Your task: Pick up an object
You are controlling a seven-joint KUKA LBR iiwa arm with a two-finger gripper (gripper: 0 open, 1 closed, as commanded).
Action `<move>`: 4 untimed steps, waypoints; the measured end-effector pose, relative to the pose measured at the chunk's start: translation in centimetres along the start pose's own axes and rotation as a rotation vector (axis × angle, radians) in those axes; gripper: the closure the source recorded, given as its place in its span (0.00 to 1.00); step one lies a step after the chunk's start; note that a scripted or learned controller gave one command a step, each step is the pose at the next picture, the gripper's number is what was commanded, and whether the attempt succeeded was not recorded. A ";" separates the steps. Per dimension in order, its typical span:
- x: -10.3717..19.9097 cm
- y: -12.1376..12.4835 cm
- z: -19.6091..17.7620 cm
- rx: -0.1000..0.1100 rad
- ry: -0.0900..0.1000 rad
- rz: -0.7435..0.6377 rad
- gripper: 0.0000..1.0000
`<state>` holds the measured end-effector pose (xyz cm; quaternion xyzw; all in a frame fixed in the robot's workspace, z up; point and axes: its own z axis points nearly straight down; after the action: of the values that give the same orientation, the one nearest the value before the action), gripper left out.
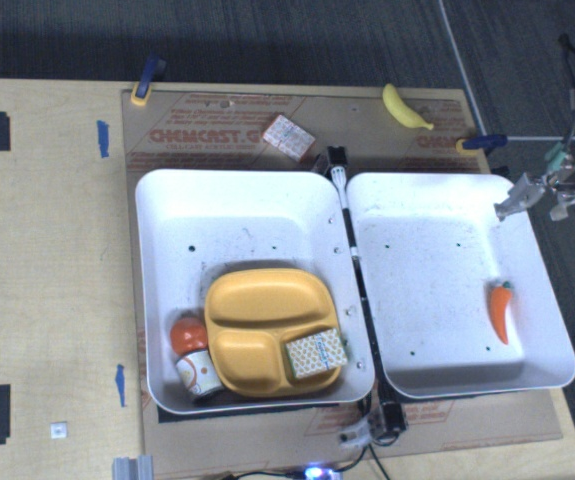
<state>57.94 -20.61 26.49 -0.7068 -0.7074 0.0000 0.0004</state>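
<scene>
In the left bin (167, 208) a yellow divided tray (262, 318) lies near the front. A small patterned box (316, 354) rests on the tray's front right compartment. To the tray's left sit a red-orange ball (188, 334) and, just in front of it, a small white cup (197, 372) with orange marks. The right bin (427, 218) holds an orange toy carrot (501, 311) close to its right wall, pointing toward the front.
On the cardboard behind the bins lie a yellow banana (405, 107) and a small checked packet (288, 137). A metal bracket (542, 188) with cables juts in at the right bin's far right corner. Blue clamps (147, 78) grip the cardboard's back edge.
</scene>
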 end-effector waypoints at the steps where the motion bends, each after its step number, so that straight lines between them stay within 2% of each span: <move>1: -1.8 -4.8 4.6 0.000 -0.001 0.001 0.00; 2: 3.1 -7.2 17.9 -0.005 -0.002 0.000 0.00; 3: 3.0 -7.0 16.9 -0.010 -0.004 0.001 1.00; 4: 9.6 -4.4 17.9 -0.007 -0.002 -0.001 1.00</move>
<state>53.54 -11.03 8.65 -0.7065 -0.7077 -0.0018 -0.0029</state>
